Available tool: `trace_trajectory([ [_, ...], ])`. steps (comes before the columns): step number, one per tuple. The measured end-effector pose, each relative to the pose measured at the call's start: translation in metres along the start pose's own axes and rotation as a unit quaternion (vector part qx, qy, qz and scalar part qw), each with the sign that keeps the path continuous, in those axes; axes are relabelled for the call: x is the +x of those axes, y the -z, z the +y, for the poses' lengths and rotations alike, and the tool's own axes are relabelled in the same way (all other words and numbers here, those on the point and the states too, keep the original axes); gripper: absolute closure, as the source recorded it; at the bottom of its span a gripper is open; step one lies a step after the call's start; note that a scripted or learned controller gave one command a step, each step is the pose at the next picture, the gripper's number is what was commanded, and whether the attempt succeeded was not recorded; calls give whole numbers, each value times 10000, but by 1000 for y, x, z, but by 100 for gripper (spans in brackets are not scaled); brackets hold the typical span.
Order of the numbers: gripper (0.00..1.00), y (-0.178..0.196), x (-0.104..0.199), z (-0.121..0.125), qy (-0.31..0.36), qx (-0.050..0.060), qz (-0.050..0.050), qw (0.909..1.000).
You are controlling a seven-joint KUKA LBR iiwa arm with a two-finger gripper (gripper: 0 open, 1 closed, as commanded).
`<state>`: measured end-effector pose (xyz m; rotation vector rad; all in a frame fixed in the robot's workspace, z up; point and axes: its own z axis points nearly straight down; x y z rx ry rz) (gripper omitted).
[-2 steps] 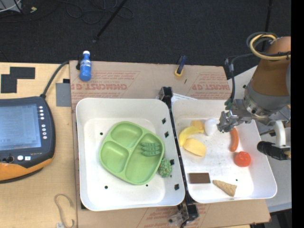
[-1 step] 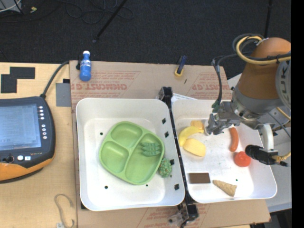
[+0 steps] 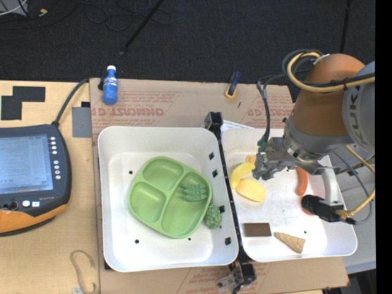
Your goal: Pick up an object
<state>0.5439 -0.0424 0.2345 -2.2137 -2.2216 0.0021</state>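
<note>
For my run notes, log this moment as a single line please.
end effector: low in right bin, over yellow pieces | grasp: unclear | left bin: green plate | right bin also: orange piece, brown block

Grey arm (image 3: 318,124) (orange band, yellow cable)

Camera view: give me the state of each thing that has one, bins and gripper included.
Gripper: low in the right bin, over the yellow pieces.
Green plate: flat in left bin, slightly rotated.
Yellow pieces: lying in right bin.
Brown block: lying flat.
Blue bottle: on the bench behind the bins.
</note>
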Motion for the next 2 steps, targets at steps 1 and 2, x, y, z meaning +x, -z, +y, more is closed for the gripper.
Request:
trace_trajectory([
  [1,100,1,40,-19,0,5,-2,10000],
  [2,100,3,91,-32,5,7,-1,10000],
])
